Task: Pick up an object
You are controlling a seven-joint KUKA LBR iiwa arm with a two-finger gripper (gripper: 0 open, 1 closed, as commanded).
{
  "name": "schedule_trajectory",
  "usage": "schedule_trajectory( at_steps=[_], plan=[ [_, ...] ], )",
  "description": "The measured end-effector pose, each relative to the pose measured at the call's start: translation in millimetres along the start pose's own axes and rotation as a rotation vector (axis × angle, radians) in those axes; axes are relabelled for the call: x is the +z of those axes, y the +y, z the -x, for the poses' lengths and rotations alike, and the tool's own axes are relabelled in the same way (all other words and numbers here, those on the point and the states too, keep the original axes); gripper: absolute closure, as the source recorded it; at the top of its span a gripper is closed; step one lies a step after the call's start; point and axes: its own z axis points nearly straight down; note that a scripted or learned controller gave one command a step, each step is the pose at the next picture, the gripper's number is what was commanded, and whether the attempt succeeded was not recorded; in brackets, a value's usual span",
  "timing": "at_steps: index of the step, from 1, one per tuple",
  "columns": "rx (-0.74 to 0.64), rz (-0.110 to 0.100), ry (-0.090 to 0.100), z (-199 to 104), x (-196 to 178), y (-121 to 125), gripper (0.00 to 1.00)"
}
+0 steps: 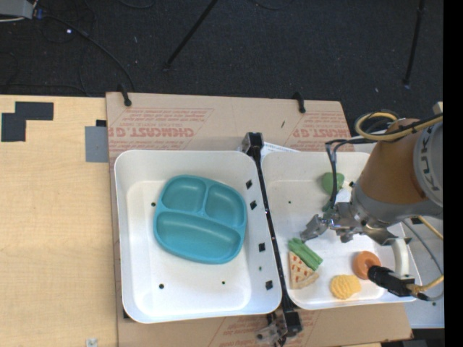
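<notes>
My gripper [316, 228] hangs low over the middle of the right bin [289, 172], at the end of the grey and orange arm reaching in from the right. Just below it and slightly left lies a wedge-shaped toy slice [301, 264], tan with a green edge. An orange round toy [364, 261] and a yellow bumpy toy [346, 287] rest near the bin's front right. A green toy [333, 181] sits toward the back, partly hidden behind the wrist. I see nothing held by the gripper.
The left bin [137, 266] holds a teal divided plate [200, 219]. A black divider [262, 223] runs between the two bins. Cardboard lies under both bins, with a wooden bench top to the left.
</notes>
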Motion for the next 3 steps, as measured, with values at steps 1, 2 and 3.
schedule_trajectory(
  at_steps=[1, 2, 3],
  plan=[
    [-0.001, 0.010, -0.001, -1, 45, 2, 0.00],
    [0.003, 0.006, -0.001, 1, 33, 0, 1.00],
    [-0.002, 0.010, -0.002, -6, -11, -1, 1.00]
  ],
)
